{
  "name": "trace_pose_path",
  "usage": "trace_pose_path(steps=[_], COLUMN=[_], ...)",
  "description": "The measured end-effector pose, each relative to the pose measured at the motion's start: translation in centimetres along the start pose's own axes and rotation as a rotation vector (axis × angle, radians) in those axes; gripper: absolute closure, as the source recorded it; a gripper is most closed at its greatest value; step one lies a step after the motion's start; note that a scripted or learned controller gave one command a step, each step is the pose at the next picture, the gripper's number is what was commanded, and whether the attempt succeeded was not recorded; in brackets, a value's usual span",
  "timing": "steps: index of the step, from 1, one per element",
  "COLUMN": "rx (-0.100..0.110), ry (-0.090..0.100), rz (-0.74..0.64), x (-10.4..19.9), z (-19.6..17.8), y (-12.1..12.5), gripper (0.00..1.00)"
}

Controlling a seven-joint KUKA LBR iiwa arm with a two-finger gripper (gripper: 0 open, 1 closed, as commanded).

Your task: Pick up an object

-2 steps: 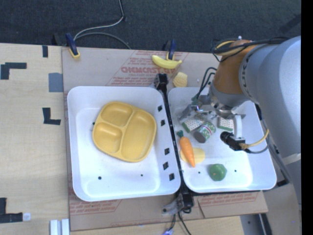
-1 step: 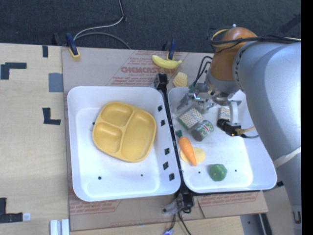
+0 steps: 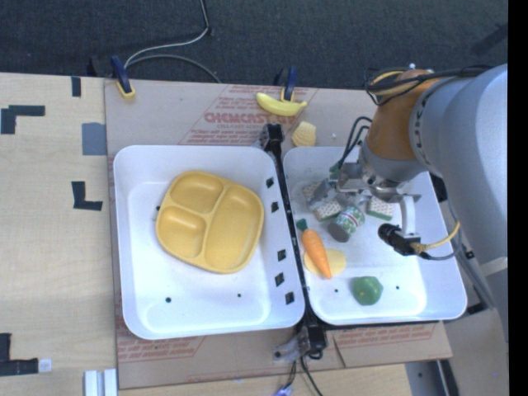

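We see the bench (image 3: 49,221) spread wide, with a cardboard sheet (image 3: 198,118) under two white bins. The grey arm (image 3: 470,122) reaches in from the right, its orange band (image 3: 394,126) above the wrist, and it covers much of the right bin's upper right corner. The left bin (image 3: 136,246) has the most open room: a yellow divided plate (image 3: 210,221) lies in its middle, with bare floor along the front and left walls. The right bin (image 3: 412,299) is more crowded; its free floor lies along the front and right edge.

The gripper (image 3: 351,209) hangs low over a cluster near that bin's centre, and we cannot tell how it stands. Just beneath it lies a small can (image 3: 350,221) with a green and white label, tilted on its side among small checkered packets (image 3: 327,210). An orange carrot (image 3: 316,252) lies near the dividing wall, touching a pale yellow piece (image 3: 334,260). A green pepper (image 3: 367,289) sits apart near the front. A banana (image 3: 280,104) rests outside, behind the bins.
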State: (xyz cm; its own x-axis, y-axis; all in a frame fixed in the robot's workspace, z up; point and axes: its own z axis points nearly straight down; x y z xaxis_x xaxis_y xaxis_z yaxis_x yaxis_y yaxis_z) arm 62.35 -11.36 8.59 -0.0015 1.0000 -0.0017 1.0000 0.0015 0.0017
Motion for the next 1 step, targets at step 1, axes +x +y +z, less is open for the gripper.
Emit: trace_pose_path(steps=[1], rx=[-0.003], ry=[0.0], rz=[0.0], x=[-1.22], z=[-0.07], y=[-3.29], gripper=[0.0])
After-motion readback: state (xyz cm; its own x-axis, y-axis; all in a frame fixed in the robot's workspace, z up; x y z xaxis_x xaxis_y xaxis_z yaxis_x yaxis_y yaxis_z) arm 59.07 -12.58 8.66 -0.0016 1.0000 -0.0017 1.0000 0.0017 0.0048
